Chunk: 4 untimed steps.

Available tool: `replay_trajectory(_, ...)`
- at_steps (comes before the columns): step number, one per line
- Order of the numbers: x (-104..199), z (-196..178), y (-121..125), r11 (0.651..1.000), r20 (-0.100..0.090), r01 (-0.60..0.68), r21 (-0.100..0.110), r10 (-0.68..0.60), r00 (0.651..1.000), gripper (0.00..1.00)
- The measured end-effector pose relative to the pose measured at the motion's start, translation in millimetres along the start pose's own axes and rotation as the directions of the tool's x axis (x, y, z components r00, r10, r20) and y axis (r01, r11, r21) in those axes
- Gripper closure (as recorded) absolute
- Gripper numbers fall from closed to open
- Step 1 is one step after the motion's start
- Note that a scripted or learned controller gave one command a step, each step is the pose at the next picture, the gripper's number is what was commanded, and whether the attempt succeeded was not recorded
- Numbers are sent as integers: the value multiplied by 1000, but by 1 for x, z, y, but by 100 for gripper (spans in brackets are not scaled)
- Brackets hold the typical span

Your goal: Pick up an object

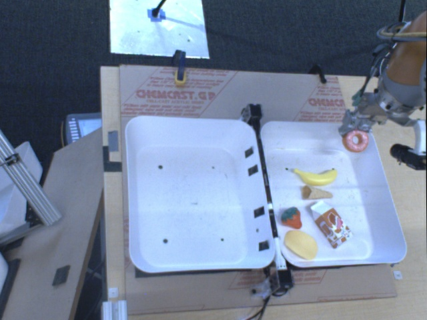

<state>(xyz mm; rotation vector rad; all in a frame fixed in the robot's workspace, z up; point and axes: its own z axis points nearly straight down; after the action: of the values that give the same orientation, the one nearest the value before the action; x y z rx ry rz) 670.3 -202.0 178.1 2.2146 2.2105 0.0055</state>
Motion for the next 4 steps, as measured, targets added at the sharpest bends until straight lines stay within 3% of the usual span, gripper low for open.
replay_trajectory(1,-5,-49,0,1000,-3,3,3,-3,1000,100)
replay_trajectory(2,-6,-139,1,1000,-2,6,-1,-6,1000,100)
replay_trajectory(4,-5,-156,2,1000,-1,14,-1,-14,1000,100)
